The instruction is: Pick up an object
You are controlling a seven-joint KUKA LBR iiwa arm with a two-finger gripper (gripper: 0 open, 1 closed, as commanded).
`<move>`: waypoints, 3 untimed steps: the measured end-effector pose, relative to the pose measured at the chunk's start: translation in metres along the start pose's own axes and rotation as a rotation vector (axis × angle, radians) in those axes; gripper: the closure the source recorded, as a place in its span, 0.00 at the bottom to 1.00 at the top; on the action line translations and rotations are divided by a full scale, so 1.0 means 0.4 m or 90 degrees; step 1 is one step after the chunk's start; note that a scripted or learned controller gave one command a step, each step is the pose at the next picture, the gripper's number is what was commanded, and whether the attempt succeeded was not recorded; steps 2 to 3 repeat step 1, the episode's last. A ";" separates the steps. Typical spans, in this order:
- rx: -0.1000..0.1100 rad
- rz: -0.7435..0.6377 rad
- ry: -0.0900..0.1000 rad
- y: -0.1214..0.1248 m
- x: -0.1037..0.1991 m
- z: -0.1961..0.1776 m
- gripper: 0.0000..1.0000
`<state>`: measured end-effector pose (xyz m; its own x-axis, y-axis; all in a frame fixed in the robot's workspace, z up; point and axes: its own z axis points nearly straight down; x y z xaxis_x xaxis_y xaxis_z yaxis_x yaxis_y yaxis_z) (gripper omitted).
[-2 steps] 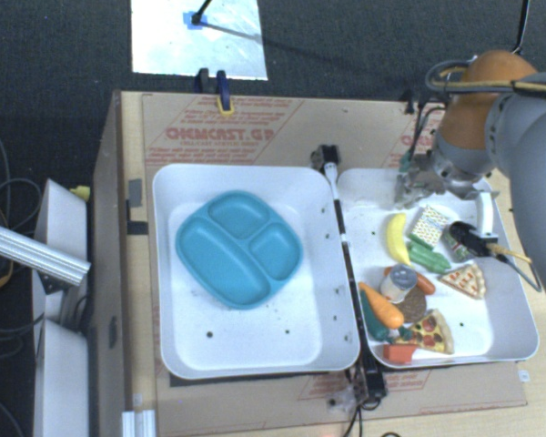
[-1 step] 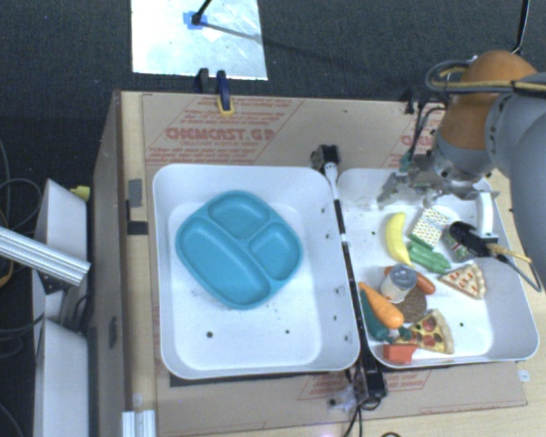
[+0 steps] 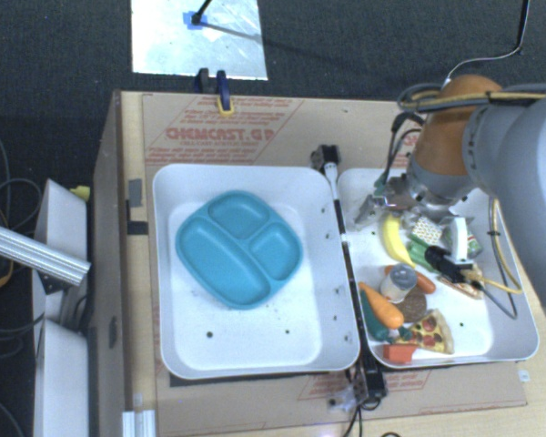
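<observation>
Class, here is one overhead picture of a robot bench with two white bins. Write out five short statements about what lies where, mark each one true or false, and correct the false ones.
1. The blue divided plate lies in the left bin. True.
2. The pizza slice lies on the blue divided plate. False: it lies in the right bin, near its front edge.
3. The banana is in the same bin as the carrot. True.
4. The arm reaches over the left bin. False: it hangs over the right bin, with the gripper near the banana.
5. The carrot lies outside both bins. False: it lies in the right bin, near its left wall.
</observation>
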<state>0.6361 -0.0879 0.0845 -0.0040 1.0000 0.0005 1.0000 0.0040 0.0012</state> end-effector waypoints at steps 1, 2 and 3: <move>-0.002 -0.001 0.000 0.002 -0.001 -0.028 1.00; -0.002 -0.001 0.000 0.002 -0.001 -0.028 1.00; -0.002 -0.001 0.000 0.002 -0.001 -0.028 1.00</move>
